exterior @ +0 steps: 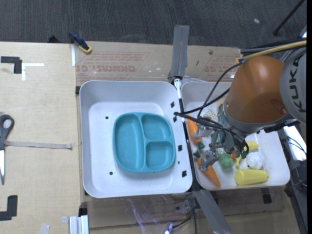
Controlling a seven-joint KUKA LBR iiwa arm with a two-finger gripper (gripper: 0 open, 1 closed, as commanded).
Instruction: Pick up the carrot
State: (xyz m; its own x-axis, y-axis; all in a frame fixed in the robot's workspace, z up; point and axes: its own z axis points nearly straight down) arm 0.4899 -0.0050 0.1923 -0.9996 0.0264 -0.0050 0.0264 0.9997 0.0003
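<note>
In the right bin (273, 179), an orange carrot (211, 176) lies near the front left corner, with its tip toward the front wall and a bit of green at its upper end. A second orange piece (193, 129) lies further back along the left wall. My gripper (210, 155) hangs low over the bin's left part, between these two orange things and just above the carrot's green end. The grey and orange wrist (256, 94) covers the bin's middle and back. I see nothing clearly held.
A green item (226, 161), a white item (254, 160) and a yellow item (251, 177) lie right of the gripper. The left bin (92, 145) holds a blue divided plate (145, 142). Scissors (4, 130) lie on the bench at far left.
</note>
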